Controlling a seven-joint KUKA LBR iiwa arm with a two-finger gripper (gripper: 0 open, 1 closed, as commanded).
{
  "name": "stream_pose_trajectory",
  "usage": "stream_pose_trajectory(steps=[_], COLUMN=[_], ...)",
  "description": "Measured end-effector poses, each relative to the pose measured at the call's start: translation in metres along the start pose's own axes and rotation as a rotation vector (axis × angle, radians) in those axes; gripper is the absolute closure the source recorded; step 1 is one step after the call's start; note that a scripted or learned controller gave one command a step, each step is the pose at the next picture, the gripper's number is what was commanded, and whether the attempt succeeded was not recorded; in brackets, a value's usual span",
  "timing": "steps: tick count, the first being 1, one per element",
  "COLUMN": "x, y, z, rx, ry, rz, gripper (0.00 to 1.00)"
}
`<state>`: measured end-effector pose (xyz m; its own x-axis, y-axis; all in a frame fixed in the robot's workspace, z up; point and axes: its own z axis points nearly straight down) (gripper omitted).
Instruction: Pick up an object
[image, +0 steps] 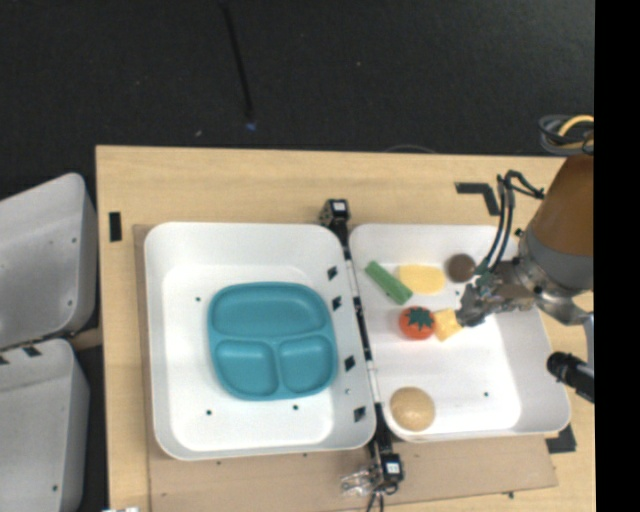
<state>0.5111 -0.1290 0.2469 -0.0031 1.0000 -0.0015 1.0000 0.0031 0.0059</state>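
Note:
In the right bin (500, 390) lie a green stick (387, 282), a yellow piece (421, 278), a small brown ball (460, 267), a red tomato-like toy (417, 323), a small yellow block (446, 326) and a tan round bun (411, 408). My gripper (473, 305) reaches in from the right and sits low over the bin, just right of the yellow block and below the brown ball. No object shows between its tips.
The left bin (180, 400) holds a blue divided plate (271, 338). A black divider with clips (352, 300) runs between the bins. The arm's orange band (570, 200) and cables rise at the right. White panels stand off the bench's left edge.

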Motion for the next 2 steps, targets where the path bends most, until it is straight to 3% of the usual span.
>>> stream_pose_trajectory(steps=[2], x=[0.103], y=[0.036], z=[0.02], rx=[0.005], ry=[0.002], rz=[-0.004], gripper=[1.0])
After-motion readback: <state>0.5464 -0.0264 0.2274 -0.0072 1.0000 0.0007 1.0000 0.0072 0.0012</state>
